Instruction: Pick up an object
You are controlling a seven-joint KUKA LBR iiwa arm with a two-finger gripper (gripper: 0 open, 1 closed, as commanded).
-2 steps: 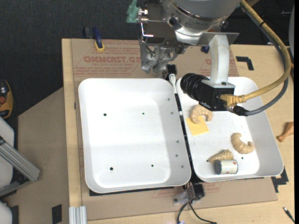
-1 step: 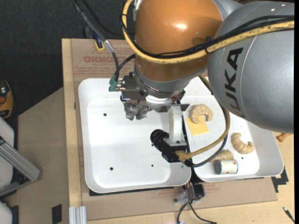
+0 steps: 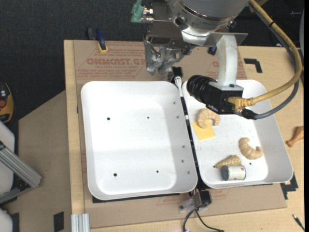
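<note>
Bench objects lie in the right bin [image 3: 268, 125], so the gripper [image 3: 161, 64], opening unclear and nothing visibly held, should centre squarely over the yellow slab [image 3: 204, 131] before descending.

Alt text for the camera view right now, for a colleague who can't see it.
The claw hangs above the bench just beyond the far edge of the left bin, near the seam between bins. The right bin holds a croissant touching a yellow slice, a second croissant, a tan cone and a small can.
</note>
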